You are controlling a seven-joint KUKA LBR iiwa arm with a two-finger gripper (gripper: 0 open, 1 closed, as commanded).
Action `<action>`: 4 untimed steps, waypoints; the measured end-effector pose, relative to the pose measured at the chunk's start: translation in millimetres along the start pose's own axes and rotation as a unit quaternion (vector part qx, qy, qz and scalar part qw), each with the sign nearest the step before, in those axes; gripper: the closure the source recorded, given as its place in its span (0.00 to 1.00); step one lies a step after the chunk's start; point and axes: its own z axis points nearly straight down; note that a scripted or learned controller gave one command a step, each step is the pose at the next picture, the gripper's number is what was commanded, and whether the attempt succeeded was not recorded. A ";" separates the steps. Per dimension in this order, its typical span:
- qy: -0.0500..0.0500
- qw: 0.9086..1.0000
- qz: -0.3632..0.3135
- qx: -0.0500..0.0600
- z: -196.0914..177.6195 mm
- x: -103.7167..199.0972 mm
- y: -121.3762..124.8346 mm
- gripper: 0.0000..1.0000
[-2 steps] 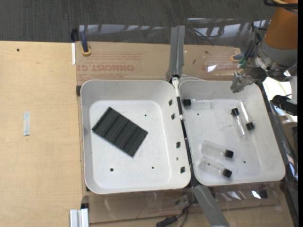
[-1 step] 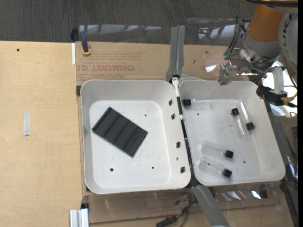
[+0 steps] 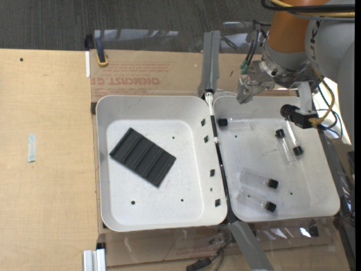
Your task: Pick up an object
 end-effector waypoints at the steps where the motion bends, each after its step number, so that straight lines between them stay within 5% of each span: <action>1: 0.000 1.000 -0.010 -0.001 -14.5 44.7 5.6 1.00; 3: -0.002 1.000 -0.012 0.000 -31.3 43.5 6.1 1.00; 4: 0.000 1.000 -0.012 0.001 -1.5 66.6 7.9 1.00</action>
